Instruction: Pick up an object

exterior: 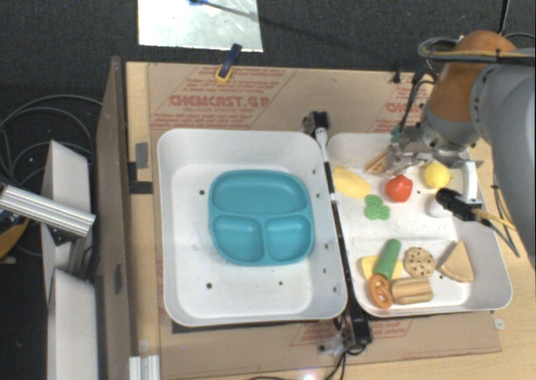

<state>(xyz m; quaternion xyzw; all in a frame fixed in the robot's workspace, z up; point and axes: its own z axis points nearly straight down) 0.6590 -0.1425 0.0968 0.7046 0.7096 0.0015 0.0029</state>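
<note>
The gripper hangs low over the back of the right white bin, just above a small red round toy; whether it is apart or together I cannot tell. A yellow lemon toy lies just beside. The left white bin holds a turquoise divided plastic tray.

Tray in left bin — food right.

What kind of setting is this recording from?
Probably a robotics lab test bench: a robot arm over two white bins holding toy food and a blue divided tray, with loose cables alongside.
</note>
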